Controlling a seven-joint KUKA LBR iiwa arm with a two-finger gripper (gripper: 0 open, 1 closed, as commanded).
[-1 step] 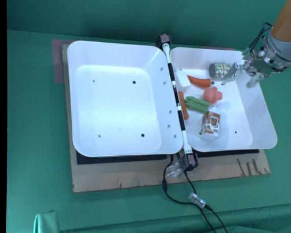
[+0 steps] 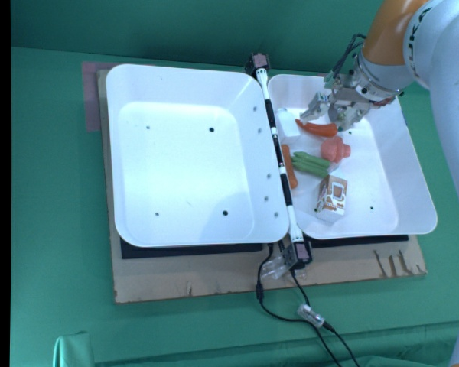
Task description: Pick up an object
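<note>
The gripper (image 2: 330,118) is positioned over the upper part of the right bin (image 2: 413,205), with its fingers spread apart and pointing down toward the bin floor; nothing sits between them. One finger (image 2: 315,107) stands to the view's left and the other finger (image 2: 353,115) to the view's right. The arm (image 2: 436,21) enters from the view's right, bends at the orange band (image 2: 394,10) and angles down and leftward to the wrist. Directly below the fingertips lies an orange-red carrot-shaped object (image 2: 317,128), oriented roughly crosswise in the bin, just beneath the open fingers; whether they touch it cannot be determined. Just below the carrot-shaped object and near the gripper lies a small red-orange object (image 2: 336,151). To its lower left rests a green pod-shaped object (image 2: 311,164), and beside that, against the bin's left wall, lies a slim orange stick-shaped object (image 2: 289,167). Nearer the front of the bin stands a small carton (image 2: 333,196), tilted, with orange and white printing; the lettering on it is too small to read. The left bin (image 2: 138,82) sits beside the right bin, the two separated by a black-and-white divider bar (image 2: 275,140). Both bins rest on a cardboard sheet (image 2: 183,277) laid on the green bench (image 2: 46,205). A cable (image 2: 291,308) trails from the front end of the bar across the bench.
</note>
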